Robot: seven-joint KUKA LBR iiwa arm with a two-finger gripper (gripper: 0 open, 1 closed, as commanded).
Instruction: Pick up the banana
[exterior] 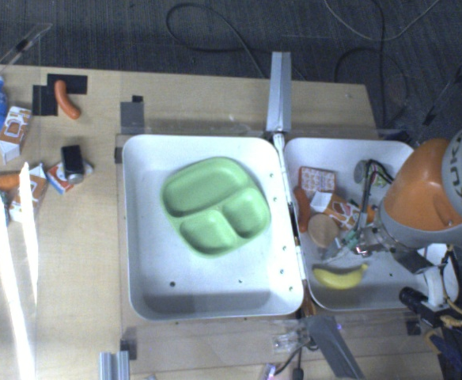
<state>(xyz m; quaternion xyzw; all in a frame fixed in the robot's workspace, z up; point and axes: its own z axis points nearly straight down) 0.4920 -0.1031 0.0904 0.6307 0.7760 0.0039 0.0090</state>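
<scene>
One curved yellow banana lay lengthwise three-to-nine, just beside the claw at its seven o'clock; claw's spread couldn't be told.

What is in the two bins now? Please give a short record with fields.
left bin: holds a green divided plate
right bin: holds the banana, a round brown item and small packets
banana place: near the front wall of the right bin, lying flat
arm: above the right bin, reaching in from the right
pincer: just above the banana; no banana seen between its fingers
</scene>
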